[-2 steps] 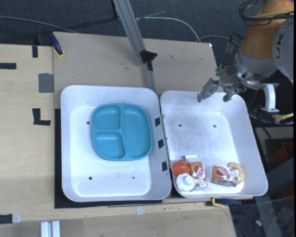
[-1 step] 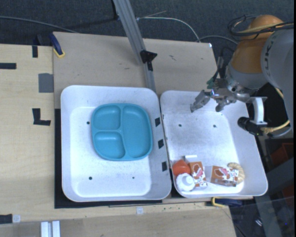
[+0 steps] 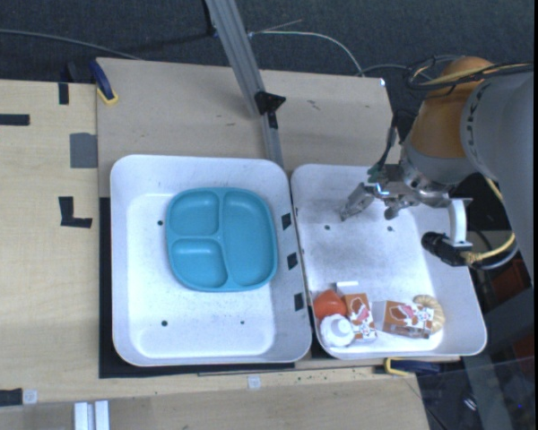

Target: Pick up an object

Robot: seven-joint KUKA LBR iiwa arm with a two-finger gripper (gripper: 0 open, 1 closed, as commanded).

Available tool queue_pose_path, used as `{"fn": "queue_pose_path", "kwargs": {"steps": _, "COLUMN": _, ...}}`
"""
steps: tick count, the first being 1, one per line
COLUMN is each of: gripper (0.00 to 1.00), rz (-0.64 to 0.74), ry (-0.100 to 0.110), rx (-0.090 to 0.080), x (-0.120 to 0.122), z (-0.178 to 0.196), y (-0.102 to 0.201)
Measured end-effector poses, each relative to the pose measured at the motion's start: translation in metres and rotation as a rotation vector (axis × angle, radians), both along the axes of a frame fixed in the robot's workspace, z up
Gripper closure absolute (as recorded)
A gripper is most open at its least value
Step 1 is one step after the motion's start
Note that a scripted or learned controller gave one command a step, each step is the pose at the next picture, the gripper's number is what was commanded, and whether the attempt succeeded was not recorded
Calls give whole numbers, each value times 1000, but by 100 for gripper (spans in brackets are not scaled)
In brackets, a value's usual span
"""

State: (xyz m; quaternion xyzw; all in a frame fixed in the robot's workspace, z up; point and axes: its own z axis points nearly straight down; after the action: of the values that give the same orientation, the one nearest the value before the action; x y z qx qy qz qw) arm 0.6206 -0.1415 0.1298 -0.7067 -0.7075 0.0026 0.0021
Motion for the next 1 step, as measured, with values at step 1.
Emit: {"fn": "queue_pose_path", "kwargs": {"steps": 1, "gripper": 100, "rz": 2, "ry": -5, "rx": 1, "x": 2, "z": 13, "y": 1}}
